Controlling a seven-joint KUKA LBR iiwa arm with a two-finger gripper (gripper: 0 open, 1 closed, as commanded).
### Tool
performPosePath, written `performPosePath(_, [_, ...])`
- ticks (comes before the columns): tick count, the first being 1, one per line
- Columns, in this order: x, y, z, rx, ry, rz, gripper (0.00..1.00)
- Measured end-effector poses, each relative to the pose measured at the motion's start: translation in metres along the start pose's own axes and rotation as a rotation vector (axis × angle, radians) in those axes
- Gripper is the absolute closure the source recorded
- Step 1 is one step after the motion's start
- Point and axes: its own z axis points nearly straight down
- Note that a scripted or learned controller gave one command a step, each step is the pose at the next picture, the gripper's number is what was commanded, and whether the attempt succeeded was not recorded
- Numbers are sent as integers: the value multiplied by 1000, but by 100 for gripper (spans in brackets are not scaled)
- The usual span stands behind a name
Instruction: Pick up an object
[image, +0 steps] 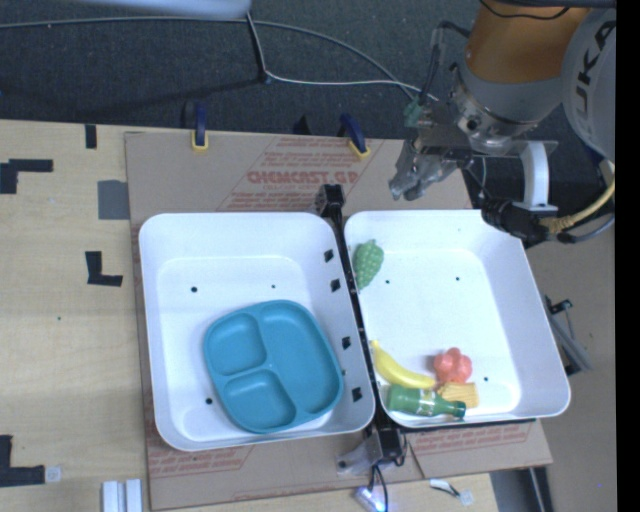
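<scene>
My gripper (412, 185) hangs high over the far edge of the right bin (500, 262), with nothing visible between its fingers. Below it in that bin, a green bumpy fruit (368, 262) lies against the left wall. Near the front of the same bin sit a yellow banana (402, 370), a red fruit (452, 364), a green bottle (424, 404) and a small orange-yellow piece (461, 393), all close together. The gripper is well apart from every one of them.
The left bin (170, 250) holds a blue divided plate (272, 365). Black clips join the two bins along the middle divider (345, 290). Both bins rest on a cardboard sheet (260, 170) on the wooden bench; cables run behind.
</scene>
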Motion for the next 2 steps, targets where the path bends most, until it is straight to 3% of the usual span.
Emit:
performPosePath(1, [50, -21, 196, 18, -3, 3, 100])
performPosePath(2, [49, -19, 191, 7, -1, 5, 0])
